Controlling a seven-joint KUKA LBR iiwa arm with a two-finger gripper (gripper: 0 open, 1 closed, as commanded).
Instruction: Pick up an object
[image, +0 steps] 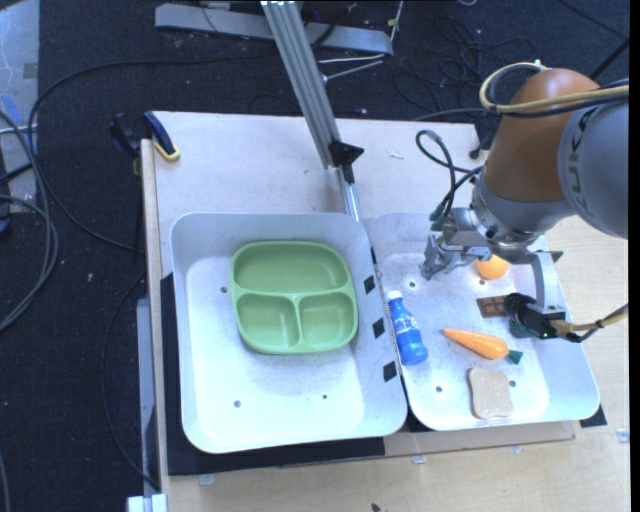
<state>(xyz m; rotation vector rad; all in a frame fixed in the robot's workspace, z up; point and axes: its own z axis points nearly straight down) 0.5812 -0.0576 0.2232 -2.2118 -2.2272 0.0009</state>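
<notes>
My gripper (438, 260) hangs over the upper left part of the right bin (560, 395), with its body pointing down and left. An orange ball (491, 267) lies just to its right, partly hidden by the wrist. Below it lie a small brown block (490, 306), a carrot (476, 343) and a tan bread slice (491, 393). A blue bottle with a white cap (405, 330) rests along the bin's left side, below and left of the gripper. Nothing is seen held.
The left bin (200, 400) holds a green divided plate (295, 297). A metal pole (315, 90) slants down to the seam between the bins. Black cables and a black connector (530, 318) hang from the arm over the right bin.
</notes>
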